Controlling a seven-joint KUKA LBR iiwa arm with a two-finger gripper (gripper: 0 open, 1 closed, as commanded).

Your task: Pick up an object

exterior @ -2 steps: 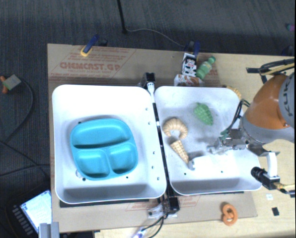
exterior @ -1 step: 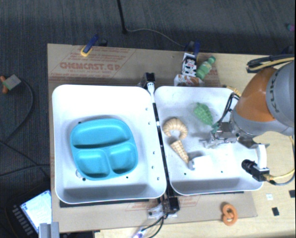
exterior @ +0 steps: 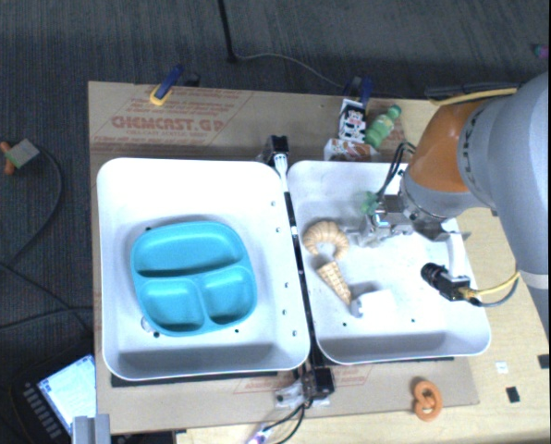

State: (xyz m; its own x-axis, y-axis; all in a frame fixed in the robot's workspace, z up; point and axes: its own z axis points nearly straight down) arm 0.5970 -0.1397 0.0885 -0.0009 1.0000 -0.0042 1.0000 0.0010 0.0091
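My gripper (exterior: 373,222) hangs over the middle of the right bin (exterior: 460,340), just right of a tan croissant (exterior: 324,237). A waffle ice-cream cone toy (exterior: 335,280) lies below the croissant, pointing toward the bin's front. A small white block (exterior: 374,302) sits beside the cone's tip. Nothing shows between the gripper's fingers. A blue divided tray (exterior: 194,276) fills the middle of the left bin (exterior: 118,340).
Behind the right bin, on the brown board, stand a small printed carton (exterior: 349,128) and a green thing (exterior: 381,126). An orange ring (exterior: 427,399) lies on the board in front of the right bin. Blue clamps hold the board's far edge.
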